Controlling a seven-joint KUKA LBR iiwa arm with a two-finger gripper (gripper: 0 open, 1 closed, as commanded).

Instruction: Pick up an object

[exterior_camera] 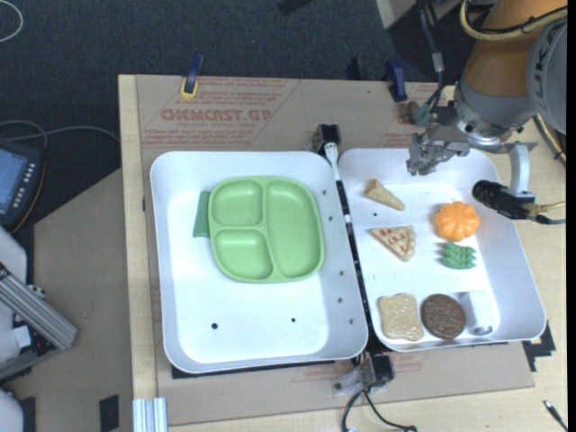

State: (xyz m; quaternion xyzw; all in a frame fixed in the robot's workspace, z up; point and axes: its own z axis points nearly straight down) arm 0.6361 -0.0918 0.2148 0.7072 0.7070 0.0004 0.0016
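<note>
Camera view: the fingers point(423, 162) hang over the far edge of the right bin point(513, 282); how far apart they stand I cannot tell, and nothing shows between them. Just near and left of them lies a tan wedge point(384, 195). Nearer lie a waffle slice point(394, 240), an orange pumpkin point(456, 220), a green piece point(458, 256), a toast point(400, 317) and a brown cookie point(443, 315). The left bin point(180, 313) holds a green tray point(265, 228). By my judgement, the pick is not yet made.
</note>
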